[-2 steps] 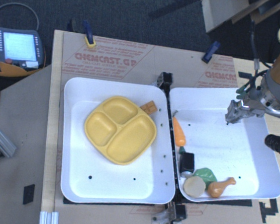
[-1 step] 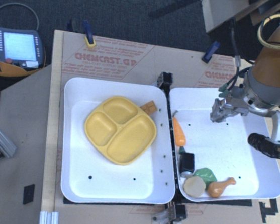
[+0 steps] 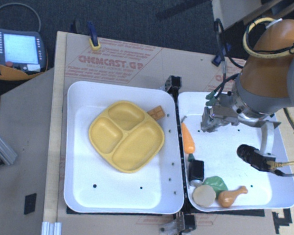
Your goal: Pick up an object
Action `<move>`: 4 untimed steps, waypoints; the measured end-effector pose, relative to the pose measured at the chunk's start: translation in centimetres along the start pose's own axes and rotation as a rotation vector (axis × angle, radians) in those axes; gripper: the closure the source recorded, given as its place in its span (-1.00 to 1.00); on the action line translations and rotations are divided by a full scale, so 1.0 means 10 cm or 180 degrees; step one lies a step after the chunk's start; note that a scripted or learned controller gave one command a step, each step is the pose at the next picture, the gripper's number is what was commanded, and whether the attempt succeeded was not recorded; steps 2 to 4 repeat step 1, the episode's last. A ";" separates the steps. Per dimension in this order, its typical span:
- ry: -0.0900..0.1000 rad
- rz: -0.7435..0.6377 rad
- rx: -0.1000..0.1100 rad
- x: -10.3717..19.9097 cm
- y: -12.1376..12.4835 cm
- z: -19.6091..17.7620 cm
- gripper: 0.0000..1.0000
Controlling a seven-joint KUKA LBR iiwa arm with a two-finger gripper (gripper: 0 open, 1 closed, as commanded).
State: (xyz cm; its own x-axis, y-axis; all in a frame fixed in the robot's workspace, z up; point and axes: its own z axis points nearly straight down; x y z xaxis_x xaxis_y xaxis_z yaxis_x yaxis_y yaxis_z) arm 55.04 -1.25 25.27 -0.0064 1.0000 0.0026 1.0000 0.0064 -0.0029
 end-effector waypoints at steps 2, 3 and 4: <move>-0.0001 -0.0001 0.0000 0.61 0.01 0.05 1.00; -0.0001 -0.0001 0.0000 0.61 0.01 0.05 1.00; -0.0001 -0.0001 0.0000 0.61 0.01 0.05 1.00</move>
